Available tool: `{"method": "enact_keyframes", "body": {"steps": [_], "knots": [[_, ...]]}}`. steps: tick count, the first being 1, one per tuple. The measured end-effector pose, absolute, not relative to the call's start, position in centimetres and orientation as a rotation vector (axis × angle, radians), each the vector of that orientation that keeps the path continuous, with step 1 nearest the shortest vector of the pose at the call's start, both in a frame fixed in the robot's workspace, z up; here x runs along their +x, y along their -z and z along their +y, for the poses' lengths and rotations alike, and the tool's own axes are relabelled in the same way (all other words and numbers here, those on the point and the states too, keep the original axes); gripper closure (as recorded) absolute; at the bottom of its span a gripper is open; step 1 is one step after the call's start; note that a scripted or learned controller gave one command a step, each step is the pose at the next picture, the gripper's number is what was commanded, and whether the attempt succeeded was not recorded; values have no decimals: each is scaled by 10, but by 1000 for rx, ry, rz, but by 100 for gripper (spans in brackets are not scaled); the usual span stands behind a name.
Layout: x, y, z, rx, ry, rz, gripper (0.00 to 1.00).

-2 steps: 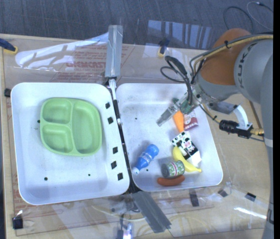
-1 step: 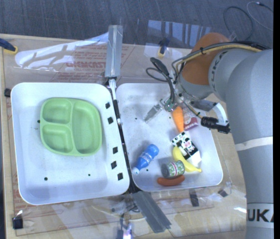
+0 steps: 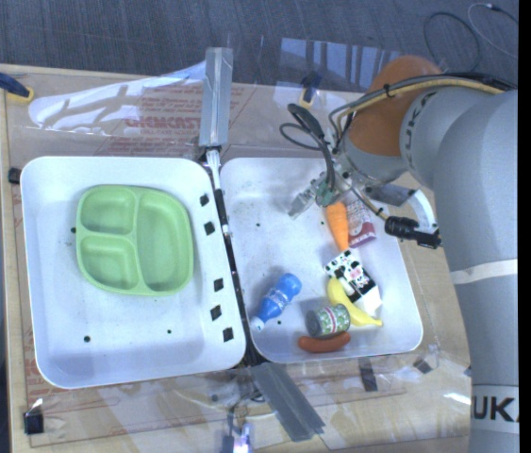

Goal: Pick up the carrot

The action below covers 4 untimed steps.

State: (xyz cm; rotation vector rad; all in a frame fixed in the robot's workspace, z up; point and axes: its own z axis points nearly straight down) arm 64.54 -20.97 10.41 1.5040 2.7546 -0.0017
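Where right bin nears arm, carrot lies: orange, tapered (pincer state unclear).

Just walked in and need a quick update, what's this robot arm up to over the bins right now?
The grey arm has reached into the right bin, and its hand sits at the upper end of the carrot. The carrot lies on the bin floor; a grip on it can't be confirmed. Below it lie a black-and-white toy, a banana, a can, a sausage and a blue bottle. The left bin holds a green divided plate.
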Motion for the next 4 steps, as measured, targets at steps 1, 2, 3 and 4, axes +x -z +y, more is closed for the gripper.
{"method": "enact_keyframes", "body": {"steps": [1, 2, 3, 4], "knots": [[561, -195, -205, 1324, 1, 2848, 100], [567, -241, -181, 1121, 1, 2932, 100], [528, -296, -211, 931, 2, 2997, 100], [538, -181, -182, 610, 0, 3084, 100]]}}
